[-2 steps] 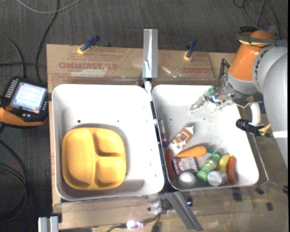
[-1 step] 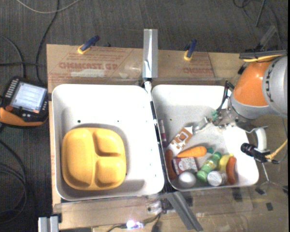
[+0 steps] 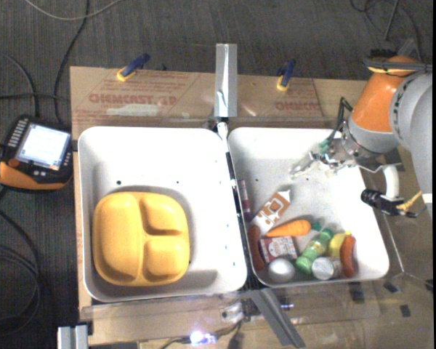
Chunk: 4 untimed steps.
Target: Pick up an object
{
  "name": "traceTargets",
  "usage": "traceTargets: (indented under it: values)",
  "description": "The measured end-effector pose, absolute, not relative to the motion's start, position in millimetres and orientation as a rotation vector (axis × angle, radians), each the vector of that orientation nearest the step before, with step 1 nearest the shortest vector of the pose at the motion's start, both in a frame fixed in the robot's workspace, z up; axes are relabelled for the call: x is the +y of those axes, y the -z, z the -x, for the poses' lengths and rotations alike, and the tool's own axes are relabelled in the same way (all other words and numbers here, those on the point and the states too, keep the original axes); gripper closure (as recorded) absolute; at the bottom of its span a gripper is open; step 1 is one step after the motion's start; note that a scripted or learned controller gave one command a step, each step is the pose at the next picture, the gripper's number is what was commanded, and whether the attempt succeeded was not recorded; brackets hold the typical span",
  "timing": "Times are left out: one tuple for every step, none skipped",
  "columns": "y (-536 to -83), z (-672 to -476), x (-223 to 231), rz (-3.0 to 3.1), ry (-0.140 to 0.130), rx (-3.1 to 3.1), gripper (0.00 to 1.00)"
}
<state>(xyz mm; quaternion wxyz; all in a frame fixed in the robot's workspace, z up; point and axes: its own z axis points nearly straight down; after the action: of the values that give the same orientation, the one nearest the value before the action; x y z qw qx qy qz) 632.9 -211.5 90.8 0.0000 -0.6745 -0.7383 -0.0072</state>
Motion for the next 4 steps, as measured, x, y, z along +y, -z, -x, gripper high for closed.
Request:
traceTargets:
  values:
    - [-92, -541.4, -211, 2.043, 0.018, -2.395, 0.0]
    - [-90, -622.6, -212, 2.002, 0.022, -2.429, 0.0]
    - [-97, -647.3, -217, 1.888, 0.004, -2.509, 0.0]
    - [-94, -666.3, -217, 1.676, -0.006, -2.633, 0.0]
